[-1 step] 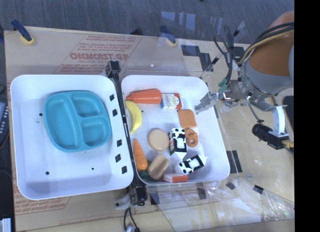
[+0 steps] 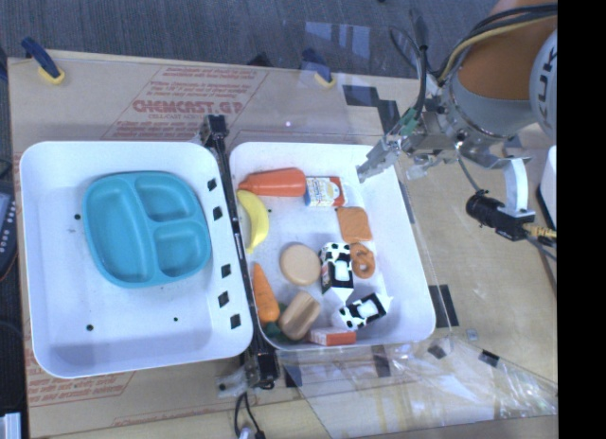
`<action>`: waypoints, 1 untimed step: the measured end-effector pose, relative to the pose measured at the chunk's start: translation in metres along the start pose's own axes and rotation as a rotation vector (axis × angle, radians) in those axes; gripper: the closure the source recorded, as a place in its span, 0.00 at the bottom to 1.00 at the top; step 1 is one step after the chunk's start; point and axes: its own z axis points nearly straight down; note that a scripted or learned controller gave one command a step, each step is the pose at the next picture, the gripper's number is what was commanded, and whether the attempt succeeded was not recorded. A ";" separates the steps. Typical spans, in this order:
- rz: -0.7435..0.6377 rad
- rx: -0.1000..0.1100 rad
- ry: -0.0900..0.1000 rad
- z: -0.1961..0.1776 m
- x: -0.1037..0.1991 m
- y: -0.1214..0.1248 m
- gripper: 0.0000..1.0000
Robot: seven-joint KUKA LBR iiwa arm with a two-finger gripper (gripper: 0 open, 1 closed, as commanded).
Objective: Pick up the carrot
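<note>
Two long orange things lay near the banana [image 2: 252, 219], and that was the chief risk. The carrot [image 2: 265, 293] sat just below the banana, toward the near edge of the view. A redder, sausage-like piece [image 2: 273, 182] lay just above the banana and could be grabbed by mistake.

The gripper [image 2: 379, 161] hung well apart from the banana, up and to its right, with nothing visibly in it. Whether it stood wide or narrow could not be told at that size.

Seen from the banana, the carrot continued down along the same wall of the right bin [image 2: 417, 281]. There looked to be little room on that side, so a closing grasp might strike the wall or skid off. A tan bun [image 2: 299, 315], just down and right of the banana beyond the carrot, crowded the other side and might be nudged.

The carrot's long axis ran almost straight away from the banana, leaning slightly right. Its narrow tip seemed to point at the banana, with the thicker end farthest off.
</note>
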 end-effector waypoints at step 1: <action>-0.444 0.008 0.003 0.174 0.057 -0.032 0.00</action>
